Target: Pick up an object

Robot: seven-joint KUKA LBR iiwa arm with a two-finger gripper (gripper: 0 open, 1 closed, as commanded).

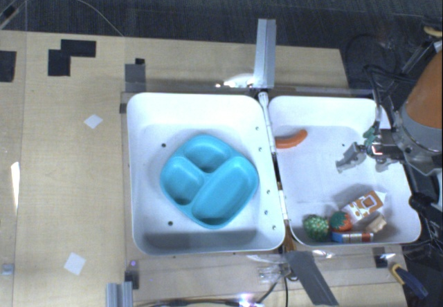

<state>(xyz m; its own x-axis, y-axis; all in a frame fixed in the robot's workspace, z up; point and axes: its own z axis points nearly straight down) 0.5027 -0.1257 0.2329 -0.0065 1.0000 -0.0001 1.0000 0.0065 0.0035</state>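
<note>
**Arm over right bin, nothing in the claw**

Reaching in from the right, the gripper [351,157] hangs over the middle of the right bin [325,119], grey fingers pointing left. Fingers look slightly parted, a narrow gap, with bare white bin floor between and under them; nothing is held and nothing touched.

Candidate objects, all in the right bin:
- one orange sausage-shaped item [291,138] near the left wall, upper part, apart from the claw
- one small white-and-orange carton [365,207] in the lower right, tilted; printing on it too small to read
- one green round item [317,226] at the front wall
- one small orange-and-green piece [338,220] just right of the green one
- a red-and-blue piece [348,236] lying along the front edge, under the carton

The front cluster sits packed close together, below the claw and apart from it.

Left bin [149,126]: one blue three-compartment tray [210,180], centred.

Two bins, side by side on the wooden bench [62,160]. No readable labels anywhere.
</note>
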